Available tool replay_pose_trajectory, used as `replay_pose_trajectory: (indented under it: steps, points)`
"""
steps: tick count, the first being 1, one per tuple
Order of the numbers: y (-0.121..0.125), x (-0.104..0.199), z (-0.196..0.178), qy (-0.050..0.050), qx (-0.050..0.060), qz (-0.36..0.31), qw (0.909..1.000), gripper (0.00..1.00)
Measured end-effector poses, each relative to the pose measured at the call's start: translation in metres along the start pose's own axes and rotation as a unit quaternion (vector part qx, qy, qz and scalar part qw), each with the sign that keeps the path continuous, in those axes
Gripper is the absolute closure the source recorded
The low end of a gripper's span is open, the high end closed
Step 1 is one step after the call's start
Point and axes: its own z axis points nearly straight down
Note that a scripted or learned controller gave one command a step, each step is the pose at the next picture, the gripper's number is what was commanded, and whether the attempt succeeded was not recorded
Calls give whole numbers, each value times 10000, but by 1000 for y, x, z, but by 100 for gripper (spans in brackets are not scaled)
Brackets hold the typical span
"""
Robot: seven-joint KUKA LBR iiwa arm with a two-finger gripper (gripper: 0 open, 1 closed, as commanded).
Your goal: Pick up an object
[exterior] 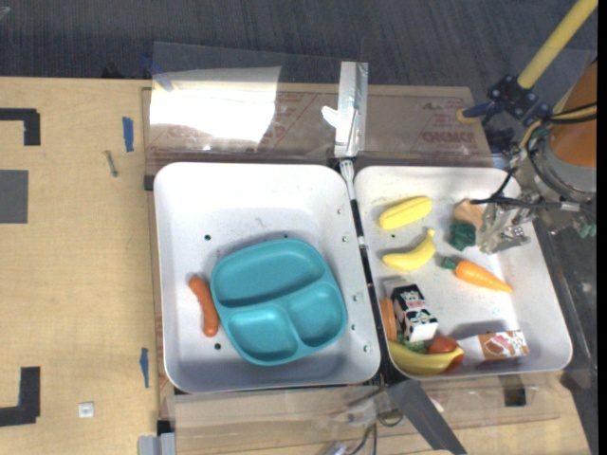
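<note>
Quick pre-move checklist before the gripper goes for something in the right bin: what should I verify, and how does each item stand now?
1. Gripper over the right bin: ok, near its upper right corner.
2. Nothing already held: cannot tell.
3. Nearest targets: ok, a green object and the carrot lie just beside it.
4. Carrot free of neighbours: ok, apart from the banana.
5. Bottom-row items separable: not ok, milk carton, tomato and a second banana crowd together.

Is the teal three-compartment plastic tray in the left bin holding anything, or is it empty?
Empty. The teal three-compartment plastic tray shows bare teal in all three sections; the orange sausage-shaped toy lies beside it on the left white bin floor.
</note>
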Motion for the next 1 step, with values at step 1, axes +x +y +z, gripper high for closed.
replay_pose_trajectory:
  steps: [1]
  points:
    - [1, -2, -2, -17, 6, -9, 10000, 0]
